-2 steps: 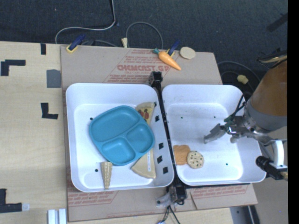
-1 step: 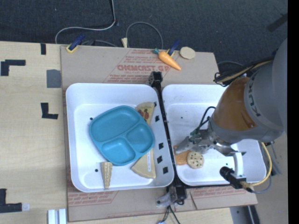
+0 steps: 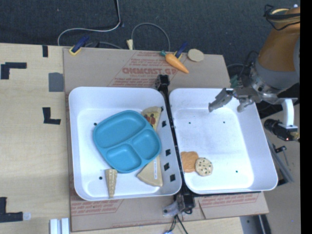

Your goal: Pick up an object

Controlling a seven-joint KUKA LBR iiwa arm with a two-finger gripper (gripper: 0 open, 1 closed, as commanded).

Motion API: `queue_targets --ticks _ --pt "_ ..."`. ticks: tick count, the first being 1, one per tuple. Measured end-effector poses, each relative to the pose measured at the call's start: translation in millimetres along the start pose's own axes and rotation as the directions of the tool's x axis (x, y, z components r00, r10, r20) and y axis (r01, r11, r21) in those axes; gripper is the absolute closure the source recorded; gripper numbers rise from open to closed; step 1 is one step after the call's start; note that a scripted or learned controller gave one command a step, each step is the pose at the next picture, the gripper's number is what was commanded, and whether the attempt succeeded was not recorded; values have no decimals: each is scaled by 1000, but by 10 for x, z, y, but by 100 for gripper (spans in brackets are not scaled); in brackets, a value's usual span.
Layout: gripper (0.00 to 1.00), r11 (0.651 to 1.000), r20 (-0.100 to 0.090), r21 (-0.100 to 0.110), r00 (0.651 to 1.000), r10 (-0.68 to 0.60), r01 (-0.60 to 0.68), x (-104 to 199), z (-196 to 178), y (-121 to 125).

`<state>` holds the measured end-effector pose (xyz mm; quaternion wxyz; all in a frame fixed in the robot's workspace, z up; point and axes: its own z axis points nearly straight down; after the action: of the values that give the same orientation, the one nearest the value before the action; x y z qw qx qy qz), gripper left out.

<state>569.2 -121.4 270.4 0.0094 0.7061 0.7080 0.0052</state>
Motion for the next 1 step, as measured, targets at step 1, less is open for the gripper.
queue_targets --ticks 1 --pt "0 999 -8 33 1000 4 -4 0 1312 -390"
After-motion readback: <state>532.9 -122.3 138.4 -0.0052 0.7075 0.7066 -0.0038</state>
